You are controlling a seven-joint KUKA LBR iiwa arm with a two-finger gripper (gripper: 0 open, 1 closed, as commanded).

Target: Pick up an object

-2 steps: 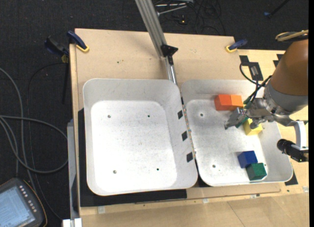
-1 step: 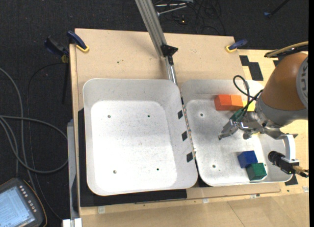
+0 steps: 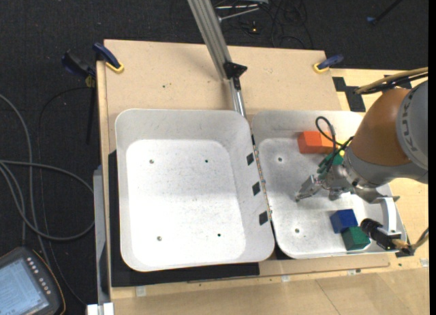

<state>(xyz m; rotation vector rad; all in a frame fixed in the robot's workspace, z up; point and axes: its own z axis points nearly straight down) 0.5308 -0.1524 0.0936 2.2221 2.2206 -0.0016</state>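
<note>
**White bin, three blocks, and a gripper hovering short of all of them**

White plastic is filling the near part of the scene: two shallow bins are sitting side by side on a pale wooden bench (image 3: pixel 286 61). Nearest the camera, in the right bin (image 3: pixel 286 232), a green block (image 3: pixel 355 238) and a blue block (image 3: pixel 343 219) are lying just beside each other, close to the front wall. A little farther in, the gripper (image 3: pixel 306 191) is hanging over bare bin floor, its metal fingers (image 3: pixel 302 193) pointing left and looking spread, with nothing between them. Farther still, an orange block (image 3: pixel 312 142) is resting near the back of the same bin, apart from the gripper. The grey arm with its orange band (image 3: pixel 381 129) is reaching in from the right.

Judging by this, the approach step is under way and no grasp has been made. The next move is calling for the gripper to line up over one block, with the blue one looking nearest, then descend and close squarely on it; the green neighbour could get nudged.

The left bin (image 3: pixel 180 184) is lying speckled beside it. Beyond, blue clamps (image 3: pixel 107 56) are gripping the bench's far corners, a metal pole (image 3: pixel 208 24) is slanting upward, and cables (image 3: pixel 27 170) are trailing over dark carpet, with a screen (image 3: pixel 20 286) glowing at the near left.
</note>
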